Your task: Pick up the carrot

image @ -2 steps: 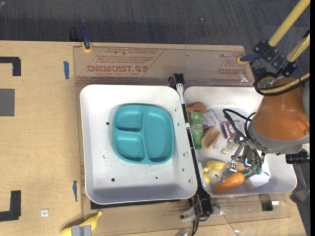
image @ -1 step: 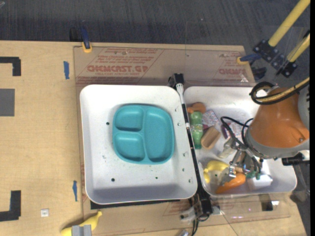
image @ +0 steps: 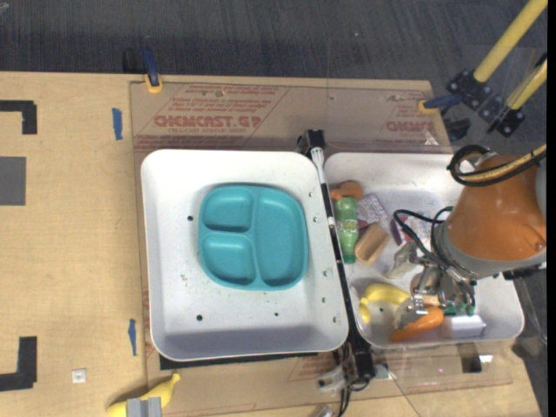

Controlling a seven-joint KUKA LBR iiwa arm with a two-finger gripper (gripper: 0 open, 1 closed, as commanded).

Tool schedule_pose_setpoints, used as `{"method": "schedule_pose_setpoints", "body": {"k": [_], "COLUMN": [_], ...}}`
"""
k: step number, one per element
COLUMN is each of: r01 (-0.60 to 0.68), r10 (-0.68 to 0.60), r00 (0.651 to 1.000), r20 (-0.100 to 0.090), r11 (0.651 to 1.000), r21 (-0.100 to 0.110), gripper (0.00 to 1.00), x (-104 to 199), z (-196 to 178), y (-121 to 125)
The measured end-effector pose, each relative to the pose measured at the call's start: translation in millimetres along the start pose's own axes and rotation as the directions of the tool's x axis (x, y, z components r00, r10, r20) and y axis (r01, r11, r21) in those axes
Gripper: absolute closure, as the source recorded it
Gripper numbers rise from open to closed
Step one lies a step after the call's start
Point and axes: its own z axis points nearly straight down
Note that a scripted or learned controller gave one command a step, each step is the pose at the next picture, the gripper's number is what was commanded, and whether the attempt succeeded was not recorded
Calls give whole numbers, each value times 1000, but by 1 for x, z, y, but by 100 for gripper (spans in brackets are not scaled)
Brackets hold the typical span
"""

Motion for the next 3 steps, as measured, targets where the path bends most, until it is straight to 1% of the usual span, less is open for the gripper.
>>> {"method": "schedule_pose_setpoints", "body": {"k": [1,2,3], "r01": [318,311,311], "r10": [-318,-311,-311], "r00": [948,950,950], "r20": [3,22,20], "r11": [948,950,951], "r21": [3,6,5], "gripper": [0,100,0], "x": [-5,-10,-10], "z": [0,-13,-12], "y": [-43,-41,-41]}}
